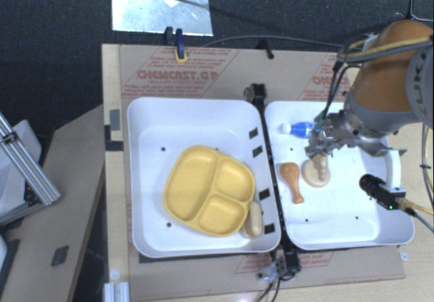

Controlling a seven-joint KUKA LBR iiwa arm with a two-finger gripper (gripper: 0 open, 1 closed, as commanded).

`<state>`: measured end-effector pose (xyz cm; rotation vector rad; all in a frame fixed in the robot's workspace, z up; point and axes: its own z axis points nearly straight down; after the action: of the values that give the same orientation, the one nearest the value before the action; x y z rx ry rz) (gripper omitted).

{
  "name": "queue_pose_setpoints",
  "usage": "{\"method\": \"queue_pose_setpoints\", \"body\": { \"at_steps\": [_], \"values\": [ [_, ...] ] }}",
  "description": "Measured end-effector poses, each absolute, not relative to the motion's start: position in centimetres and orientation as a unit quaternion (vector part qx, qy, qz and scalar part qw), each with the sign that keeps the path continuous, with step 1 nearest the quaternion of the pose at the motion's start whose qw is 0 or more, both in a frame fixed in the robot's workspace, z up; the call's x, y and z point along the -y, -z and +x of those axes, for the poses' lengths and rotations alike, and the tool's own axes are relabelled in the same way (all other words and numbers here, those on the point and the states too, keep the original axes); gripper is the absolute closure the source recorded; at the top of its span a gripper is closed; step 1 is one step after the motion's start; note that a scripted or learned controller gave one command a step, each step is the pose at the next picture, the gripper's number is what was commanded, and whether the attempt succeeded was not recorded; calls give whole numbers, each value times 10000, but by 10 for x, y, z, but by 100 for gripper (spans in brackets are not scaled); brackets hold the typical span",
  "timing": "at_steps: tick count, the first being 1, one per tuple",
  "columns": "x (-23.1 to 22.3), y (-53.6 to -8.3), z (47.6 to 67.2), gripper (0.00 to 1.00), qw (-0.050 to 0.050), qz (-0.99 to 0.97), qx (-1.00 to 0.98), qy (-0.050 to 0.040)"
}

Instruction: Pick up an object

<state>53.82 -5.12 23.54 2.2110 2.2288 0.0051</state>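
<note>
Here my gripper (pixel 323 152) hangs right over the beige lump (pixel 316 175) — touching or just clear — and I can't tell its opening.

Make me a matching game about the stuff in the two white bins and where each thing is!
Things:
1. yellow plate
2. blue and white bottle
3. tan drumstick
4. hand

Places:
A. over the pale round thing
B. middle of the left bin
C. far end of the right bin
D. right bin, just left of the pale round thing

Pairs: 1-B, 2-C, 3-D, 4-A.
</note>
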Motion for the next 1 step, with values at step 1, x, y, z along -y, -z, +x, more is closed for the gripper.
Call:
{"method": "queue_pose_setpoints", "body": {
  "at_steps": [1],
  "values": [
    [-9,-232,555,100,0,7033,-7109,-17]
  ]
}}
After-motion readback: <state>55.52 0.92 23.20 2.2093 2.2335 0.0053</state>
